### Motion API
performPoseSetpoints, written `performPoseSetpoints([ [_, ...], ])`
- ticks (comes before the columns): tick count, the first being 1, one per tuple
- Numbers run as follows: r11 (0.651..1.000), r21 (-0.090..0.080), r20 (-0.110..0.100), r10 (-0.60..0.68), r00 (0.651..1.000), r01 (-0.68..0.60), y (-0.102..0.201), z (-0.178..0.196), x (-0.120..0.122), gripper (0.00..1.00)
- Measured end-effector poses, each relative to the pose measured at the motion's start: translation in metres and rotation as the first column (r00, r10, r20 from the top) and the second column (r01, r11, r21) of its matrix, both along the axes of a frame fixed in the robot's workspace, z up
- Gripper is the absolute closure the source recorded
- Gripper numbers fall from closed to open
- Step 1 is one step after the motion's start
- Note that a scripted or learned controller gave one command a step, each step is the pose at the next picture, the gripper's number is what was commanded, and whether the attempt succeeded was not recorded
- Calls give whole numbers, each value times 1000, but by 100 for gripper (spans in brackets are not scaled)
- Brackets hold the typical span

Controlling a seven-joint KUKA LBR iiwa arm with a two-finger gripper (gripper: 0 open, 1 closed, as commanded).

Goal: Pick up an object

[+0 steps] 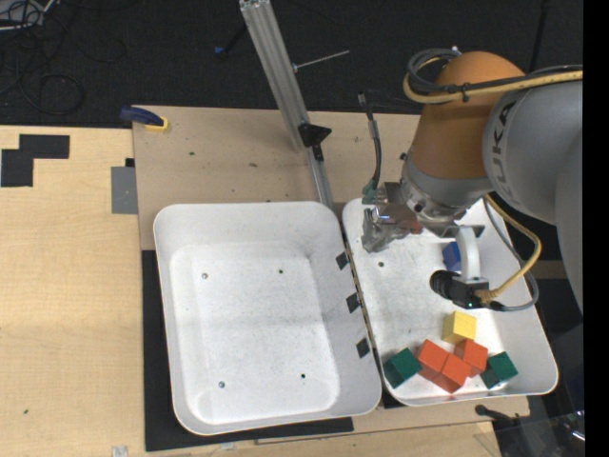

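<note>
Several small blocks (454, 355) clustered at lower right of frame, in the near corner of the right bin (400, 298): one yellow block (463, 326), two or three orange blocks (447, 363) touching one another, a green block (401, 366) at the cluster's left and another green block (499, 369) at its right. A blue piece (452, 254) lying apart, higher in the same bin, partly hidden by the arm.

Handling, judged from appearance: rigid, light, probably wood or plastic; flat faces, sharp edges, no fragility expected. Smooth faces could slip under a shallow pinch. Best hold: opposite flat sides of a single block, square to the faces. Yellow block and left green block sit at the cluster's edges with free sides, so easiest to take; orange blocks packed tight, little room for a finger between them.

End effector (379, 225) at centre right of frame, over the upper left part of the right bin, well apart from the cluster. Nothing seen between its fingers; width of opening cannot be told at this angle.

Left bin (181, 255) on the tabletop (67, 284), beside the right one.

Writing: partial large letters on the grey arm casing at right of frame, seemingly "UK" of the maker's name. No labels legible on blocks or bins.
</note>
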State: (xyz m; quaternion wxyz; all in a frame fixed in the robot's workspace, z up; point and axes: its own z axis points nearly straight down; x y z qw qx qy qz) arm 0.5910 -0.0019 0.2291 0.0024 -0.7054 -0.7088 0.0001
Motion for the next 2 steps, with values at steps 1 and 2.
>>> performPoseSetpoints([
  [1, 1000, -1, -4, -1, 1000, 1, 46, -9, -2, 100],
  [2, 1000, -1, 0, -1, 1000, 1, 92, -5, -8, 100],
])
